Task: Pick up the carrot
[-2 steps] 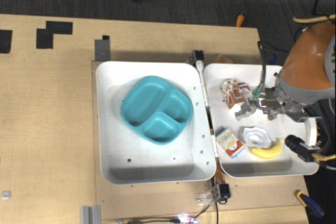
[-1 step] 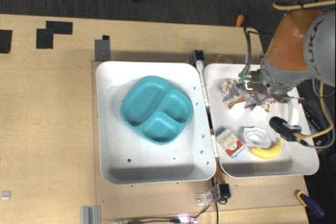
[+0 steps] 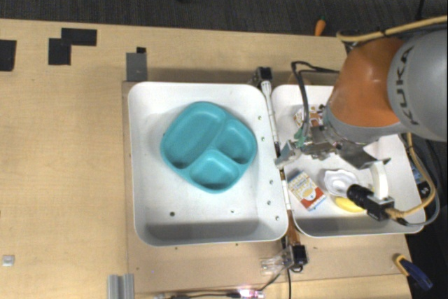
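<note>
— Where is the arm (image 3: 381,84) sitting?
— It is hanging over the right bin (image 3: 350,224), its gripper (image 3: 308,140) reaching down near that bin's left wall.
— Clenched or released?
— I cannot tell. I cannot pick out the carrot either.
— And the left bin (image 3: 203,231)?
— A teal divided plate (image 3: 208,145) is lying in it.

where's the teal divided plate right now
In the camera view the teal divided plate lies in the left white bin, near its middle and slightly toward the far side, left of the rim shared with the right bin.
</note>
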Controlling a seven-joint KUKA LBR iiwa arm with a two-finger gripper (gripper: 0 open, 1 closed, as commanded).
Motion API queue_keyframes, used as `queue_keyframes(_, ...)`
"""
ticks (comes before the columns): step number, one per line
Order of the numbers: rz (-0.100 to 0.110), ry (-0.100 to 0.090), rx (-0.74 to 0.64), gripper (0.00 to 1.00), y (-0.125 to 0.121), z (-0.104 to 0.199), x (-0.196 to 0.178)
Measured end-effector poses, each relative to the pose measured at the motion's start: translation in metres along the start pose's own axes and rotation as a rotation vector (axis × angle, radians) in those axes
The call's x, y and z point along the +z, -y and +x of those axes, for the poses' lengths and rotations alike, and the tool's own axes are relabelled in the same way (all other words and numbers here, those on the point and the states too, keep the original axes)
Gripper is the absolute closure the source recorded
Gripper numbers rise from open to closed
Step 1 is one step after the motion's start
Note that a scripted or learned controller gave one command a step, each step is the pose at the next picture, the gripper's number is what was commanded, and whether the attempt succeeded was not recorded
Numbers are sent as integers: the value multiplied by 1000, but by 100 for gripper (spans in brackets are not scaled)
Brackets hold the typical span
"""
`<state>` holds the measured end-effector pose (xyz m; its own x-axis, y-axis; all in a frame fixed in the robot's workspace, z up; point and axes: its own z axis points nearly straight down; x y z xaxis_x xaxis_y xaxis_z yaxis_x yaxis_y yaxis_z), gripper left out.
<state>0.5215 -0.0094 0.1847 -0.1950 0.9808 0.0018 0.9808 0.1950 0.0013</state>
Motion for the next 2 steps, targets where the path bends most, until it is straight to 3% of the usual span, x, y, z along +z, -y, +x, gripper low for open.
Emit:
queue_keyframes(1, 0, -1, -13, 0, 19, 46, 0)
queue_keyframes(2, -4, 10, -57, 0, -4, -69, -4)
